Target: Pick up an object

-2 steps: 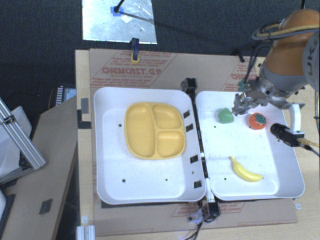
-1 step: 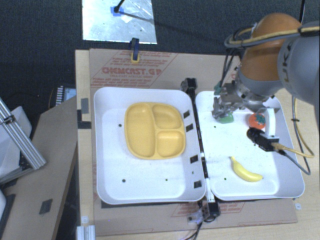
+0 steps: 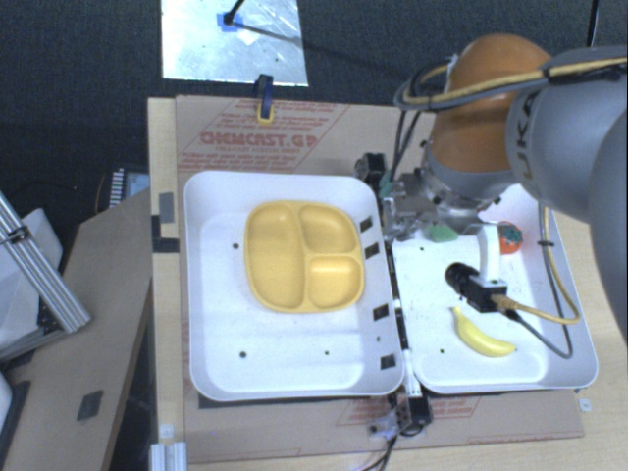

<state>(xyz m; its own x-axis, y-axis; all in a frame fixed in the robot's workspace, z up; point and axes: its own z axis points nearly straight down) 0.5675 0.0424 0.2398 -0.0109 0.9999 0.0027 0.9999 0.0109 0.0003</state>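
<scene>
- banana (image 3: 483, 334): lies flat at about 6 o'clock in the right bin (image 3: 549, 366), curved, apart from the other items, nothing touching it
- left bin (image 3: 226, 361): sits side by side with the right bin, their walls meeting down the middle
- yellow divided plate (image 3: 302, 256): three compartments, all bare, lies flat in the left bin, a bit toward 1 o'clock from its middle
- red-orange object (image 3: 509, 237): small, round, at about 2 o'clock in the right bin, partly hidden by the arm
- green object (image 3: 444, 231): small, at about 11 o'clock in the right bin, mostly covered, just beside the gripper
- gripper (image 3: 417, 214): low over the 11 o'clock corner of the right bin, close to the dividing walls; cannot tell if open or closed, nothing seen held
- arm (image 3: 549, 116): grey with an orange band, reaches in from 3 o'clock
- cardboard sheet (image 3: 260, 137): red print, under both bins, sticks out at 12 o'clock
- silvery sheet (image 3: 234, 27): farthest back, at 12 o'clock
</scene>
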